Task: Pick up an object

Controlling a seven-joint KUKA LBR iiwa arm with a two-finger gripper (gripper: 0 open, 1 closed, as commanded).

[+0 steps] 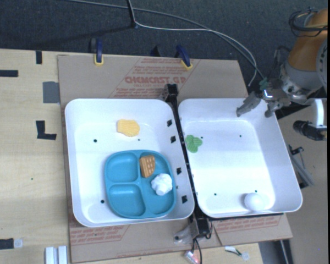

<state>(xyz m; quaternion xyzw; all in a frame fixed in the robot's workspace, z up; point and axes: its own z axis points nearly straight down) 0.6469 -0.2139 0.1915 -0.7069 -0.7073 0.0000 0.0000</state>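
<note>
Tool (258, 108) hovers over the right bin's (280, 147) far right corner, fingers apart, nothing between them. White ball (257, 201) lies near the bin's front wall.

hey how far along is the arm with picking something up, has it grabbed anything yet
Nothing looks done yet. The gripper hangs over the right bin's far right corner, its jaws apart with nothing between them. Every item lies untouched: the green piece and white ball in that bin, the yellow piece in the left bin. Choosing, descending, closing and lifting all remain.
</note>
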